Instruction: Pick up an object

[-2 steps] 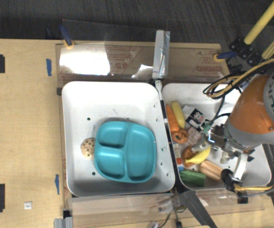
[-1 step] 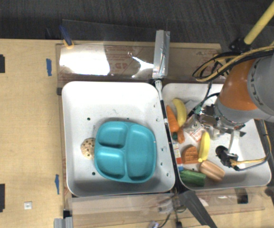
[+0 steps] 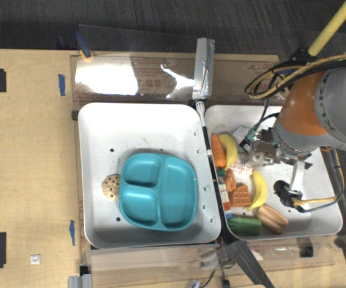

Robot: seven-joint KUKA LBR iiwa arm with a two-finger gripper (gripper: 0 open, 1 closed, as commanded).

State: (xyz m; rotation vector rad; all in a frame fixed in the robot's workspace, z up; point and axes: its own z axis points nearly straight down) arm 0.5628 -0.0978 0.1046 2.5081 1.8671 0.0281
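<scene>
Over the right bin (image 3: 331, 221), the pincer (image 3: 258, 152) hangs near a banana (image 3: 259, 188); I cannot tell its opening, and nothing seems lifted yet.

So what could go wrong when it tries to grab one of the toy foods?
The foods in the right bin are crowded along its left wall: banana, carrot and waffle lie close together, so the end effector might nudge or catch two. Things near the wall may also leave little room to close around them.
</scene>
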